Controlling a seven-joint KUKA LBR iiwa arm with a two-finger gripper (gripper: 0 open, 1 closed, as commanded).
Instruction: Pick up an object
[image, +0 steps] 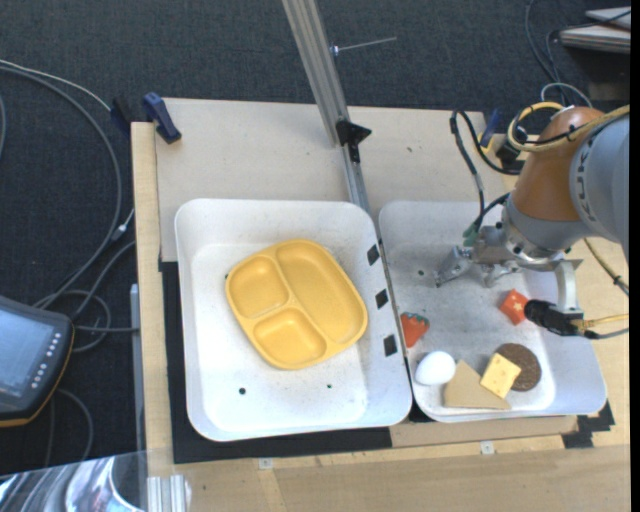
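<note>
My gripper (465, 278) hangs over the upper middle of the right bin (590, 395), open, with nothing between its fingers and bare bin floor beneath it. A small orange-red piece (513, 305) lies just to its right and lower. A red strawberry-like piece (414, 327) rests by the bin's left wall. Along the front of the bin lie a white egg (434, 368), a tan wedge (468, 390), a yellow cheese block (500, 376) and a brown round cookie (522, 362); the cheese sits partly on the cookie and the wedge.
The left bin (200, 330) holds a yellow three-compartment plate (295, 302). A metal pole (330, 85) slants up from between the bins. Cables run along the back right of the bench.
</note>
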